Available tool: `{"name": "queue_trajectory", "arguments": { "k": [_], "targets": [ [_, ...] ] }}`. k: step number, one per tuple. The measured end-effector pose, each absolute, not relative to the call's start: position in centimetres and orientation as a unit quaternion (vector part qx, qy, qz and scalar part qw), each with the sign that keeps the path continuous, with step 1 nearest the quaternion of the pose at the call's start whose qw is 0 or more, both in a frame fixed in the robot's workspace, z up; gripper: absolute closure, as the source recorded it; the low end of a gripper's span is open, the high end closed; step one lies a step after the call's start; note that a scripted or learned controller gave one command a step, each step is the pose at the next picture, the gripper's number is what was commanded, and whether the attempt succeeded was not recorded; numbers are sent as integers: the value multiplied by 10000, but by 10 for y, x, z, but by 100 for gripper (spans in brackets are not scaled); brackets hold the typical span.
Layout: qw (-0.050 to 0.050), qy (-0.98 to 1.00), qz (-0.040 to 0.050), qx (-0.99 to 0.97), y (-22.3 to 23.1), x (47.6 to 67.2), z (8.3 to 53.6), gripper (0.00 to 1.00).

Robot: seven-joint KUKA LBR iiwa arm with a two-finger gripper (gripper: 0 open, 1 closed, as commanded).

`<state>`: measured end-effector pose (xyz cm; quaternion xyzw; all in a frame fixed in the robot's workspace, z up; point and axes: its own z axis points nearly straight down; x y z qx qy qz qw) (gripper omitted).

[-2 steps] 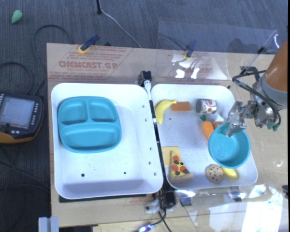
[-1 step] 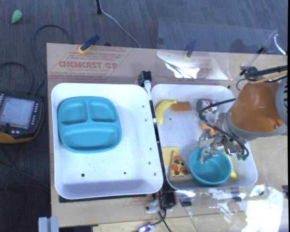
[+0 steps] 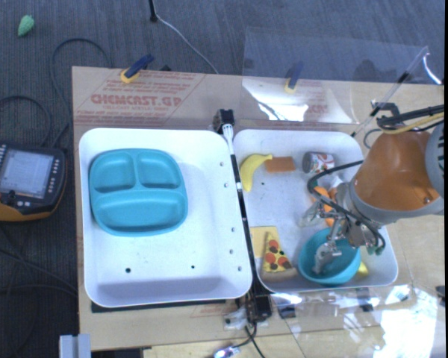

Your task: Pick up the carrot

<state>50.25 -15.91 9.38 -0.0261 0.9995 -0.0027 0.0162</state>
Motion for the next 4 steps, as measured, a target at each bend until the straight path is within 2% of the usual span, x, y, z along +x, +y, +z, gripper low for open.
{"name": "queue_trajectory", "arguments": {
  "k": [1,2,3,4],
  "targets": [
    [105,9998,-9,175,-139,611,92,0],
    [76,9991,-5,406,-157,551,92,0],
    [179,9990,-28,398,-156,558,109,100],
    [102,9910,1,1337,-124,508,165,100]
  ]
}}
